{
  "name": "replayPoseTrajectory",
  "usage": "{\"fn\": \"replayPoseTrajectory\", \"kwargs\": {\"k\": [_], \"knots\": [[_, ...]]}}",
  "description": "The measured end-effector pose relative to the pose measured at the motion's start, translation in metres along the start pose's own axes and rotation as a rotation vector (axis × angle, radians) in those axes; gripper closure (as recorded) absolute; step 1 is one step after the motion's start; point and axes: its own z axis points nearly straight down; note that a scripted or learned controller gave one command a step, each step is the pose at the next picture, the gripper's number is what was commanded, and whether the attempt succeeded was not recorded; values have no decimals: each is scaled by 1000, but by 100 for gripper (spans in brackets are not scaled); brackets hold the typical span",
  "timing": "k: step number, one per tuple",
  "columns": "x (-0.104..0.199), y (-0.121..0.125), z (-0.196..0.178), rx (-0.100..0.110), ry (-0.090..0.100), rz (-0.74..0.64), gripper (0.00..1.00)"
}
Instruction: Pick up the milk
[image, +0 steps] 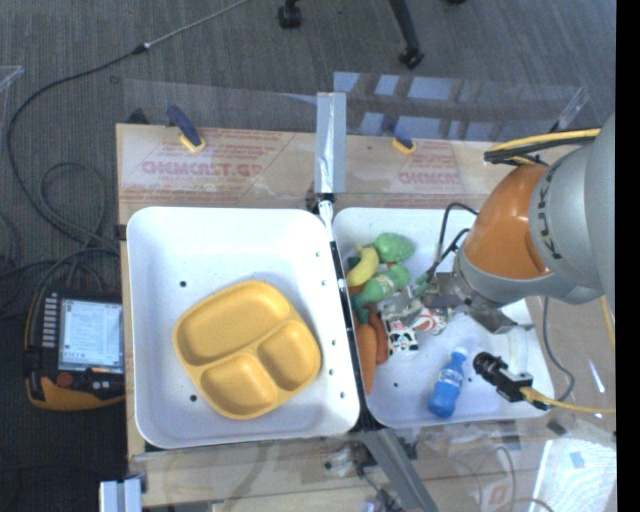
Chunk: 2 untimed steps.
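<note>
The milk (405, 333) is a small white carton with black cow patches and red print. It lies in the right bin (500, 400), near the bin's middle left. My gripper (420, 303) hangs right over the carton's upper edge, at the end of the grey arm with its orange band (505, 240). The gripper's body hides the top of the carton, so contact cannot be judged.
A yellow banana (362, 266), green toy vegetables (388, 262) and an orange carrot (367, 343) crowd the right bin's left side beside the milk. A blue bottle (447, 383) lies below it. The left bin (170, 240) holds a yellow divided tray (248, 347).
</note>
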Motion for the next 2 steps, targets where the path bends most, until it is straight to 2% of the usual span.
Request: {"fn": "replayPoseTrajectory", "kwargs": {"k": [1, 2], "knots": [[1, 0, 0, -12, -10, -81, 0], [1, 4, 0, -1, -1, -55, 0]]}}
